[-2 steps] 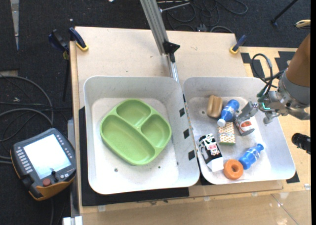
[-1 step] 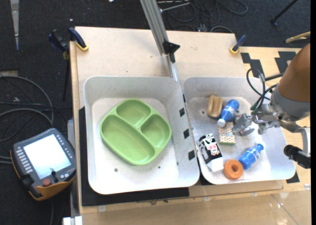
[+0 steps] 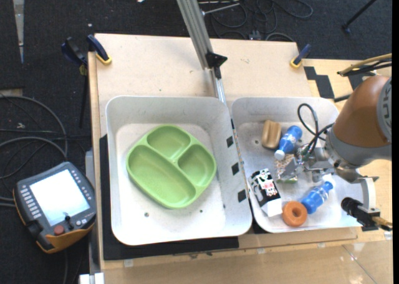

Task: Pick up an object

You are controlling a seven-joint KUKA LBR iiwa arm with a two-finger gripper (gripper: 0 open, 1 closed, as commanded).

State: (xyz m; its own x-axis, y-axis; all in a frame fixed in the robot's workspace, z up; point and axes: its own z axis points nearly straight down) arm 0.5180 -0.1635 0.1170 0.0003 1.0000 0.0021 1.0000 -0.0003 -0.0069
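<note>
Blue plastic catches my eye first: two small bottles lie in the right bin (image 3: 249, 114), and the gripper (image 3: 298, 163) sits low between them, over the middle of the clutter. From my screen I cannot tell whether it is parted or closed, since the wrist and its cables mask the tips, and I see nothing I could call held.

The upper blue bottle (image 3: 288, 141) lies just up and to the left of the gripper, its long axis slanting from upper right to lower left, white cap at the lower end, and it rests beside a tan block (image 3: 270, 133). The lower blue bottle (image 3: 317, 195) lies just down and to the right of the gripper, slanting the same way. An orange ring (image 3: 295, 213) sits near the bin's front wall, next to a black-and-white carton (image 3: 265, 187). Directly under the tool there is a crumpled, mottled item (image 3: 287, 168), touching or nearly touching the tool.

I judge that crumpled item the nearest candidate; either bottle would need a short sideways shift and a grip across its slant. The green divided plate (image 3: 171, 165) in the left bin (image 3: 118, 121) is well apart.
</note>
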